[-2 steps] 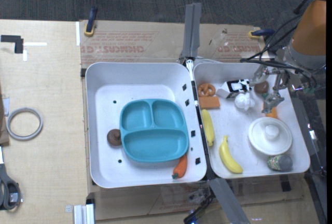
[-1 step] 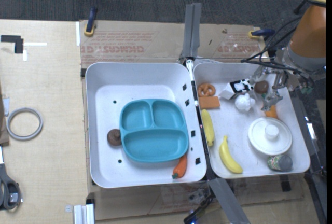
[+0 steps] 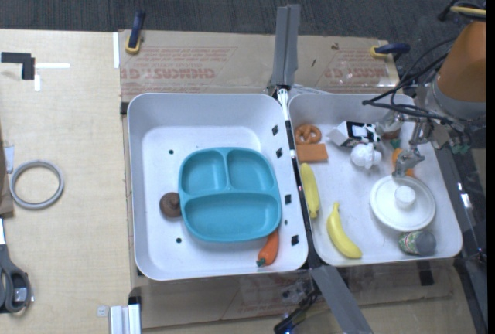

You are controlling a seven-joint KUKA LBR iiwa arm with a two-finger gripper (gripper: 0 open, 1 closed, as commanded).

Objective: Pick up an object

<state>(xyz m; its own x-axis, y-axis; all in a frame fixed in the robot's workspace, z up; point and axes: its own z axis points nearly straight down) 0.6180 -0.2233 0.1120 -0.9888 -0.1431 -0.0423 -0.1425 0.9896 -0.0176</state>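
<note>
We take the two shallow white plastic bins as our frame, and the right bin (image 3: 445,193) as the landmark for everything else. The left bin (image 3: 143,185) sits just beside it across the shared divider and holds the largest item, a teal three-compartment plastic tray (image 3: 230,193), with a small dark brown round piece (image 3: 170,205) touching the tray's far side and an orange carrot (image 3: 268,249) at the tray's near corner. Inside the right bin we see a round white dish (image 3: 402,203) near the front right, two yellow bananas, one (image 3: 309,189) along the divider wall and one (image 3: 341,232) toward the front, an orange block (image 3: 312,153) with a brown pretzel (image 3: 308,133) behind it, a white lumpy object (image 3: 365,156), and a grey-green item (image 3: 418,243) at the front right corner. The grey arm with its orange band (image 3: 468,66) hangs over the bin's back right corner, and its gripper (image 3: 410,143) sits low near a small orange piece (image 3: 404,162); we cannot tell how the end effector is set. As we judge it, nothing is lifted yet: the approach is done, while the grasp and the lift remain.
</note>
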